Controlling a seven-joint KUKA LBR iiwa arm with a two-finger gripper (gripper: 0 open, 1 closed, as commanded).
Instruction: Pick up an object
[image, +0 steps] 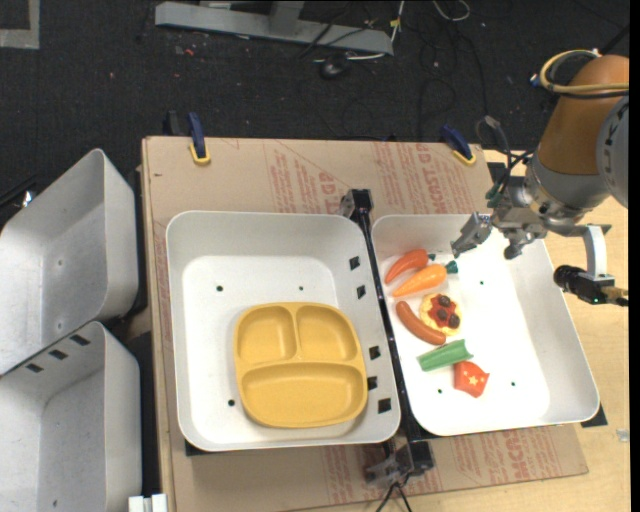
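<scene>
We find a cluster of small plastic toy foods (432, 300) in the right white bin (520, 400), lying left of and below the two-finger gripper (492, 238), well apart from it. The gripper hangs spread wide, holding nothing. A yellow compartment tray (300, 365) occupies the left white bin (200, 250).

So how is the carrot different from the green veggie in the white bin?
The carrot is orange, while the green veggie is green. The carrot lies nearer the far end of the right bin, beside the red pepper; the green veggie lies nearer the front, next to a red piece. Both are long, lie flat and tilt similarly.
</scene>
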